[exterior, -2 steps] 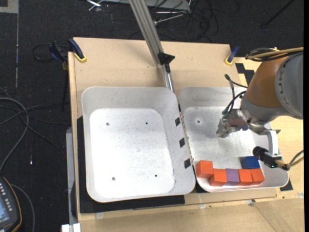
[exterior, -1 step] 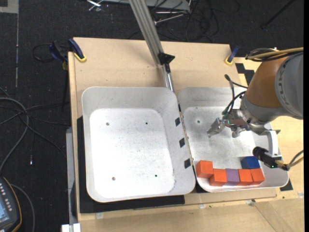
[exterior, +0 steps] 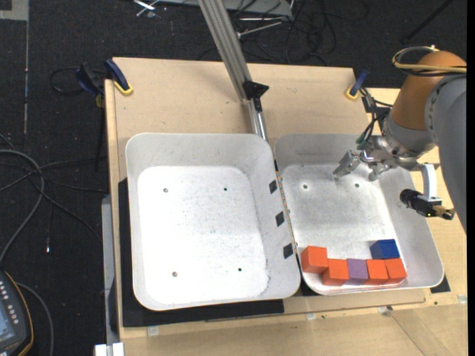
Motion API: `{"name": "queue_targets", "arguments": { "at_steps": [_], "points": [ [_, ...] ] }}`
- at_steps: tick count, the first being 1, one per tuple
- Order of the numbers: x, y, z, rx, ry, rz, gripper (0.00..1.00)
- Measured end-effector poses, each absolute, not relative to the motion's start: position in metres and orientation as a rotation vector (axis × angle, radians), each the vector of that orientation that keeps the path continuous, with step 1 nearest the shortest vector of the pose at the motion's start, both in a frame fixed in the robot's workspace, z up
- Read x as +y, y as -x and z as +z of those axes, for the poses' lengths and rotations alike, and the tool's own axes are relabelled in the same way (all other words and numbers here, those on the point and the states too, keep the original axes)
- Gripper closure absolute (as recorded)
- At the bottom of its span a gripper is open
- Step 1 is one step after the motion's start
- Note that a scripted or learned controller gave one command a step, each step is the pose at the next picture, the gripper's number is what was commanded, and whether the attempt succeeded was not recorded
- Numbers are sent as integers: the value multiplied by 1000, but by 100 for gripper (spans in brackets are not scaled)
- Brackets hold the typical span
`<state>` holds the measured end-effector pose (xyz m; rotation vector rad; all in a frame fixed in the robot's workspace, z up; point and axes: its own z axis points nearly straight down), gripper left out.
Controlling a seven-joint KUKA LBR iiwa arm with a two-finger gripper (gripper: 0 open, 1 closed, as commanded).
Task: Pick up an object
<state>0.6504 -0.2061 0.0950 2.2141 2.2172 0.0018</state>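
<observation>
Several small blocks lie along the near edge of the right bin (exterior: 415,232): an orange block (exterior: 314,258), another orange one (exterior: 337,271), a purple block (exterior: 358,270), a third orange block (exterior: 387,271) and a blue block (exterior: 384,249) just behind them. My gripper (exterior: 359,166) hangs over the far part of the right bin, well away from the blocks. Its two grey fingers are spread apart with nothing between them.
The left bin (exterior: 141,199) sits beside the right one on the wooden bench. A metal pole (exterior: 226,43) slants in from the top towards the gap between the bins. Clamps (exterior: 119,76) grip the bench's far corners.
</observation>
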Motion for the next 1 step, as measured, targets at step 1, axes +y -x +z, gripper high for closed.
{"name": "queue_targets", "arguments": {
  "at_steps": [1],
  "points": [
    [-205,-640,96,2220,-2221,-1,0]
  ]
}}
